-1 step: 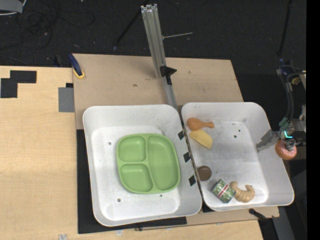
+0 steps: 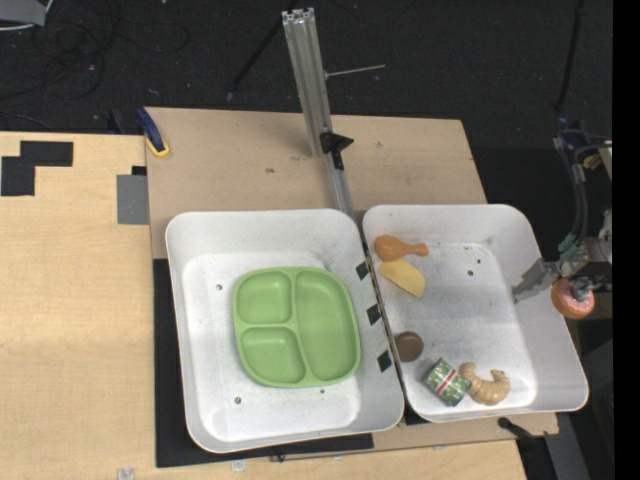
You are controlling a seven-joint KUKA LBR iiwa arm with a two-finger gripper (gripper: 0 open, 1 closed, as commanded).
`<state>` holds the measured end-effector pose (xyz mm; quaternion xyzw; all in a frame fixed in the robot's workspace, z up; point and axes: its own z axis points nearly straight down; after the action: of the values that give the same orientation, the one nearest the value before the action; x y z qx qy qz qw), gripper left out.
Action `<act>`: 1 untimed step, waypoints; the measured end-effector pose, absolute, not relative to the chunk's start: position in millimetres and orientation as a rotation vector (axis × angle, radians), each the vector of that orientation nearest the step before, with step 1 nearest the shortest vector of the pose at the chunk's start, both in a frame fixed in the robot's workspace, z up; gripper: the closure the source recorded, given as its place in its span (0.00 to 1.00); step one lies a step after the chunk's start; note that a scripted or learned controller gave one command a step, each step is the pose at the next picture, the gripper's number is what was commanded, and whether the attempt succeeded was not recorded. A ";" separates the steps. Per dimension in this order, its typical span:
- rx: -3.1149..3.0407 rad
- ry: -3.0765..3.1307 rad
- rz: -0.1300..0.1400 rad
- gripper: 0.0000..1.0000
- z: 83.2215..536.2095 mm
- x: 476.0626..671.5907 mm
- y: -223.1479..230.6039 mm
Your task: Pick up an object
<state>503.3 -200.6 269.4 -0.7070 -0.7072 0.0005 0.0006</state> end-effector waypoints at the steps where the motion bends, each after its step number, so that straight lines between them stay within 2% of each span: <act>1: -2.216 -2.216 0.006 0.00 219.2 508.2 -207.5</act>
<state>508.2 -207.5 219.2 -0.7071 -0.7071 0.0019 0.0036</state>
